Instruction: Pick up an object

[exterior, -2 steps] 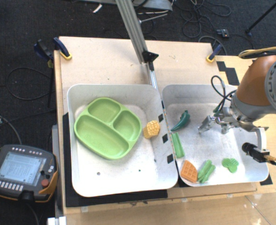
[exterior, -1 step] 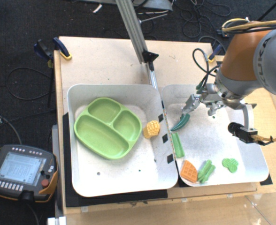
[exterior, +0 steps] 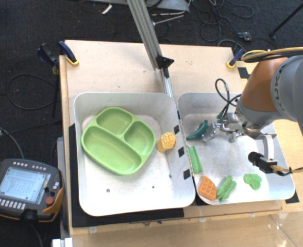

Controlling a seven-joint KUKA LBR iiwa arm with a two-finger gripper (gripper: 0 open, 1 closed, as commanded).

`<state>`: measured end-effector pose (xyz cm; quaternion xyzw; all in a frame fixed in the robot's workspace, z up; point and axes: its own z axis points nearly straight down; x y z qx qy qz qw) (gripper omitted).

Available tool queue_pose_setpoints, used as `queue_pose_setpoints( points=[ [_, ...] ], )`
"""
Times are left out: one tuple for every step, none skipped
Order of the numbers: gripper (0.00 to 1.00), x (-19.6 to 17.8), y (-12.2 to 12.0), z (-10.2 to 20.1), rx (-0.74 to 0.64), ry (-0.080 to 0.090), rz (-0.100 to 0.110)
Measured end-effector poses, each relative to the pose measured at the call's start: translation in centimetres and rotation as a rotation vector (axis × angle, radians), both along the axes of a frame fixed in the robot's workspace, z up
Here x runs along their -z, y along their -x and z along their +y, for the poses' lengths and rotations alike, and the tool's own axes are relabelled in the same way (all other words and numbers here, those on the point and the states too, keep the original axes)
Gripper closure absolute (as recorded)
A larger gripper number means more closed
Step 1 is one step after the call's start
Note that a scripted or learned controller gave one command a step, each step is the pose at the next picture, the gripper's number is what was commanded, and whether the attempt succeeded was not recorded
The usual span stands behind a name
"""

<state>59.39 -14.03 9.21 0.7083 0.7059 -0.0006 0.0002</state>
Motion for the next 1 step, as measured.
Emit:
queue_pose_setpoints(
  points=[
    [0.0,-10.86,-1.67,6.52,-0.012,-0.002,-0.01]
  ],
)
